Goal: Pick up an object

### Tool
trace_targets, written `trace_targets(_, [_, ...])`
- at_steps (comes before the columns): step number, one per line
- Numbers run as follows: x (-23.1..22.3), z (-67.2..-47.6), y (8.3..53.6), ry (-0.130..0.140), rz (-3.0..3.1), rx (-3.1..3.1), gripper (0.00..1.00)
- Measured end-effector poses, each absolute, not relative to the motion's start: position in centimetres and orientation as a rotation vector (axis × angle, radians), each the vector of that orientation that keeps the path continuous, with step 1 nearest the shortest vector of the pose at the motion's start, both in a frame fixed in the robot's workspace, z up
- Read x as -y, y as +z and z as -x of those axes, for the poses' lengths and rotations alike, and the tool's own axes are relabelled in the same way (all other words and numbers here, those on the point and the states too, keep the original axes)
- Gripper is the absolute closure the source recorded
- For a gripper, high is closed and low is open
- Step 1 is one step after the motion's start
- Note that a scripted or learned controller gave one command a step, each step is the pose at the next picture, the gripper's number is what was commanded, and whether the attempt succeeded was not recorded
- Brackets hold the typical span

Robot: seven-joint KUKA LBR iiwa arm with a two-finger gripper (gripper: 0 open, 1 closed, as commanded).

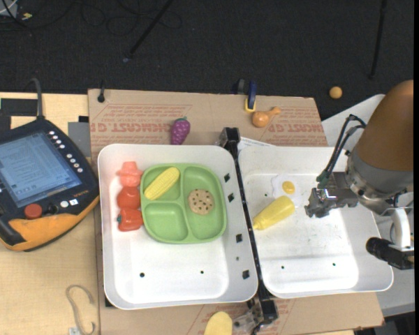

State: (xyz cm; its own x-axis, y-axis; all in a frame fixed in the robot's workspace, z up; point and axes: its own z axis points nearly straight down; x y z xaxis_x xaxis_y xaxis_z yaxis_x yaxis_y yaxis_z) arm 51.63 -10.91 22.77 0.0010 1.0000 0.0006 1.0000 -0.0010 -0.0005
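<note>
We see the hand [321, 204] low over the right bin [363, 274], just right of the yellow bottle [273, 213]. Can't tell its state from here; too dark and small, nothing visibly in it.

Bottle is our likely pick: lying on its side on the bin floor, tilted, narrow end toward the divider between the bins. A fried egg toy [286, 186] sits just above it, close but apart.

Our read on handling: looks like hollow plastic toy food, so light, stiff, smooth. Probably rolls and slips if pinched off-centre. We'd grip across the fat middle of the body, square to its long axis, not the tapered neck. The egg is flat, hard to get under; we'd skip it.

Left of the bottle, the other bin [167, 285] holds a green tray [169, 223] with corn [160, 182] and a cookie [201, 202], plus red toys [128, 197] beside the tray. All well away from the hand.
</note>
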Motion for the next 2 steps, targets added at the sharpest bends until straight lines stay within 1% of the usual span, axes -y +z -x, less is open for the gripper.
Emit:
trace_targets(1, [5.7,-55.0,22.8,-0.002,2.216,2.225,1.00])
trace_targets(2, [-0.1,-57.7,23.0,-0.002,2.214,2.225,1.00])
